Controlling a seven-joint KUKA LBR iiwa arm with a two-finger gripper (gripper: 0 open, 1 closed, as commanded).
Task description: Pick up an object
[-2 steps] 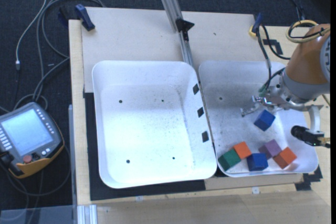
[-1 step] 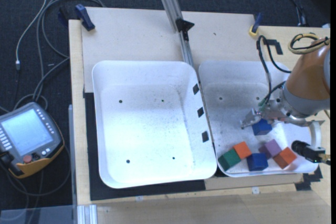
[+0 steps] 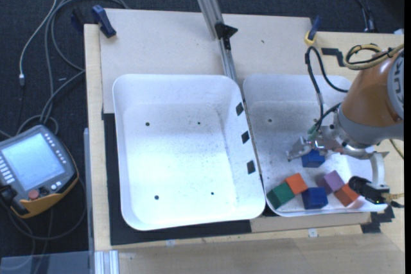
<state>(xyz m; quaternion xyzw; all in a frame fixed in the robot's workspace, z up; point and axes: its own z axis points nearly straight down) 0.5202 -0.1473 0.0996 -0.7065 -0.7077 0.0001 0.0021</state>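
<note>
The gripper [image 3: 307, 152] is down in the right bin [image 3: 276, 90] with a blue block [image 3: 313, 158] right at its fingers, looks like it's pinched between them. The other blocks, green [image 3: 280, 193], orange [image 3: 297, 183], another blue [image 3: 314, 197] and purple [image 3: 333, 181], sit just nearer, along the bin's near edge.

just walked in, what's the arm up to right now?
The KUKA arm is reaching in from the right over the right bin, its hand down at a blue block. Whether the block is actually gripped can't be told from this view. More blocks sit along the bin's near edge: green, orange, another blue, purple and a reddish-orange one. The left bin sits alongside.
</note>
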